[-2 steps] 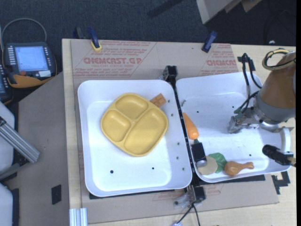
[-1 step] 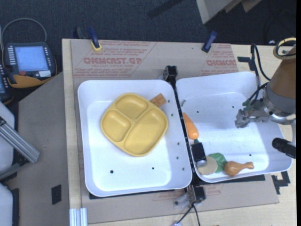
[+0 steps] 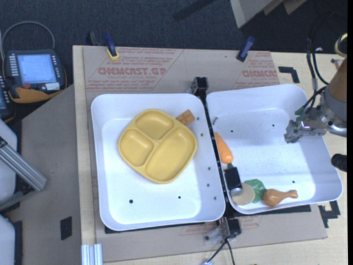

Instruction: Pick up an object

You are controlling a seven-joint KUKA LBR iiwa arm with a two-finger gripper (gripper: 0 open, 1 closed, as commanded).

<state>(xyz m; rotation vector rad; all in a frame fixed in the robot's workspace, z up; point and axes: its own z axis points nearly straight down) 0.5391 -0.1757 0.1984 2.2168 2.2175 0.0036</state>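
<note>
My gripper [image 3: 297,131] hangs over the right side of the right bin [image 3: 265,148], with nothing seen in it. An orange carrot [image 3: 223,147] lies against that bin's left wall. Along the front left corner sit a black block [image 3: 232,176], a beige disc [image 3: 244,195], a green piece [image 3: 256,185] and a brown drumstick [image 3: 279,195]. All of these lie well to the left of and nearer the front than the gripper. In the left bin [image 3: 110,197] rests a yellow divided plate [image 3: 158,146], with a small brown piece [image 3: 186,116] poking out at its far right edge.
The two bins meet at a dark divider [image 3: 212,148] on a cardboard sheet [image 3: 165,70]. A teach pendant [image 3: 34,73] lies off the bench at the far left. Clamps [image 3: 112,47] hold the sheet's back edge.
</note>
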